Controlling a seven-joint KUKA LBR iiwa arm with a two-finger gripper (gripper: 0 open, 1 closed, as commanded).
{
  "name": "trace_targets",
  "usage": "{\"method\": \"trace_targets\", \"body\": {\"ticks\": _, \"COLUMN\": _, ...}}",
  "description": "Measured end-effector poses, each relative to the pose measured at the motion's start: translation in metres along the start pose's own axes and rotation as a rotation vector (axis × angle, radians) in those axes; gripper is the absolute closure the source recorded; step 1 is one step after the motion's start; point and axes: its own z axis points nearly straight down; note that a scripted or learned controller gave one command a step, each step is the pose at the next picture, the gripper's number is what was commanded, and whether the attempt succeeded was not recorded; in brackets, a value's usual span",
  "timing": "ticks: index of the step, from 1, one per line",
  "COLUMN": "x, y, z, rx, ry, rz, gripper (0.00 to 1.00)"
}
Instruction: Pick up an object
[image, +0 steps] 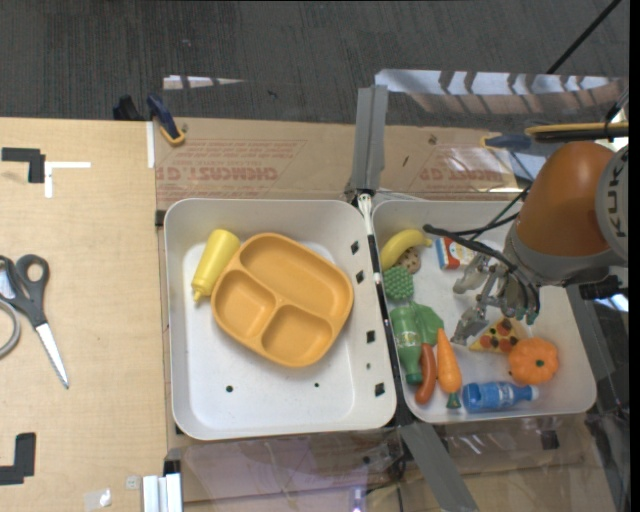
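The pizza slice toy (493, 338) lies in the right bin (575, 400), beside the small pumpkin (533, 361). The gripper (492, 300) hovers just above it, fingers spread and holding nothing, seemingly lined up to descend.

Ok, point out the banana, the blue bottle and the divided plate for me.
banana (402, 245), camera view, middle of its curve.
blue bottle (497, 397), camera view, middle of its body.
divided plate (283, 297), camera view, ridge between its compartments.

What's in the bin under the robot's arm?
In the right bin: a banana, green doll, carrot, blue bottle, pumpkin, and pizza slice. The end effector covers whatever lies beneath.
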Motion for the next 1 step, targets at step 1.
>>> {"method": "trace_targets", "body": {"ticks": 1, "x": -0.0014, "y": 0.0009, "z": -0.0102, "rx": 0.001, "ry": -0.005, "rz": -0.003, "gripper": 1.0}}
